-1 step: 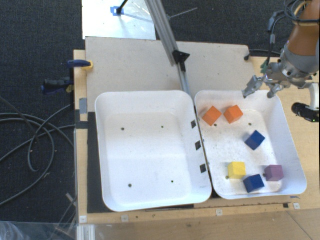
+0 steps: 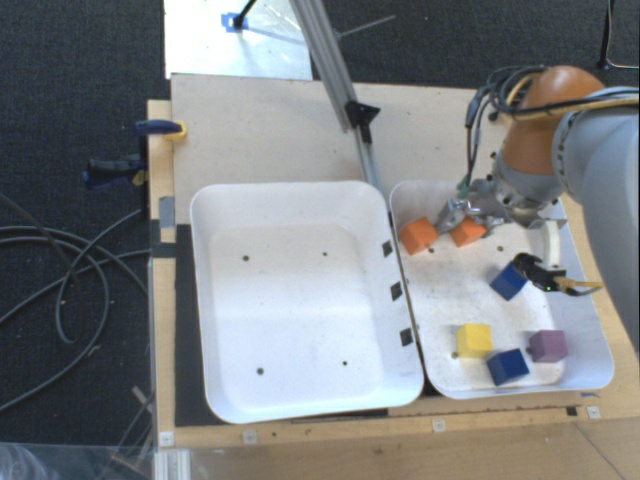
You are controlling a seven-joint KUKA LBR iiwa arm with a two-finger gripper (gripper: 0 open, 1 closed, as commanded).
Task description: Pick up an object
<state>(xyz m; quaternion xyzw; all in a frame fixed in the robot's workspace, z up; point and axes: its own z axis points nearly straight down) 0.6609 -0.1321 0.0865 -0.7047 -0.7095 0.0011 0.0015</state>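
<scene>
- Gripper [image 2: 463,214] sits low over the far end of the right bin [image 2: 450,293], at the tip of the grey arm [image 2: 592,158] that comes in from the right of the view.
- Its metal end hangs directly over the far edge of the right orange block [image 2: 468,234]. From this slant, it is unclear whether it touches the block or only overlaps it.
- Whether the gripper is open or closed cannot be told, because its tip is a small tangle of grey metal against the white bin. Nothing can be seen held in it.
- The left orange block [image 2: 419,235] lies just beside the right one, near the wall shared with the left bin [image 2: 300,298], and stands apart from the gripper.
- A blue block [image 2: 508,284] rests in the middle of the right bin, nearer the camera than the gripper and well clear of it.
- Along the near end of the right bin lie a yellow block [image 2: 474,340], a second blue block [image 2: 507,366] and a purple block [image 2: 547,345]. They sit close together, and all three rest on the bin floor.
</scene>
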